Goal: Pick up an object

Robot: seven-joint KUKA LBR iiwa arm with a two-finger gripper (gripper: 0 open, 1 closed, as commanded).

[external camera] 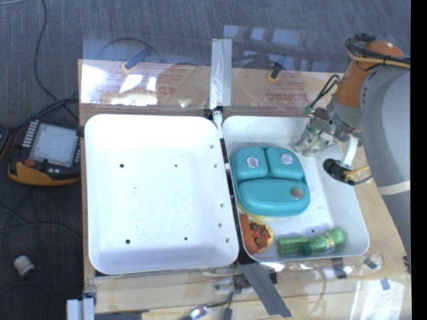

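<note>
The end effector [311, 143] hangs over the far right corner of the right bin [347, 209], and whether it is open or closed cannot be told from this slanted view; nothing shows in its grip. The nearest thing to it is the teal compartment tray [270, 181], lying just to its left and nearer the camera, in the middle of that bin and against the wall shared with the left bin [157, 192]. A green bottle [312, 243] lies on its side along the near wall, well apart from the end effector, with a small orange patterned packet [256, 234] in the near left corner beside it.
</note>
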